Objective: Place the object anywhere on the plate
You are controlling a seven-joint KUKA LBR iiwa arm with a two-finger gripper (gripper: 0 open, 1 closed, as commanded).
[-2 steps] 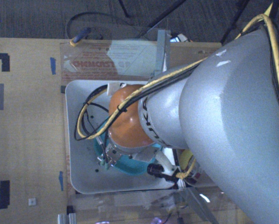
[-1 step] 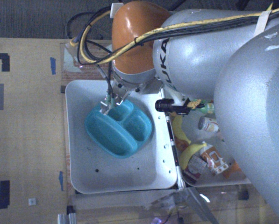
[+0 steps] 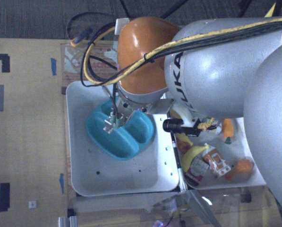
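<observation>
While the gripper (image 3: pixel 113 122) hangs right over the blue plate (image 3: pixel 131 141) in the left bin (image 3: pixel 79 145), I can't tell its grip (too small). Loose objects (image 3: pixel 211 162) crowd the right bin, well apart.

The bench (image 3: pixel 27 141) is a tan, wood-coloured surface marked with black corner brackets and short strips of blue tape. Two shallow white bins sit directly on it, side by side and touching along their inner walls: the left bin (image 3: pixel 79 169) and the right bin (image 3: pixel 247 176). A sheet of clear plastic (image 3: pixel 81 63) lies on the bench just beyond the left bin's far edge, and yellow and black cables (image 3: pixel 91 60) loop above it.
</observation>
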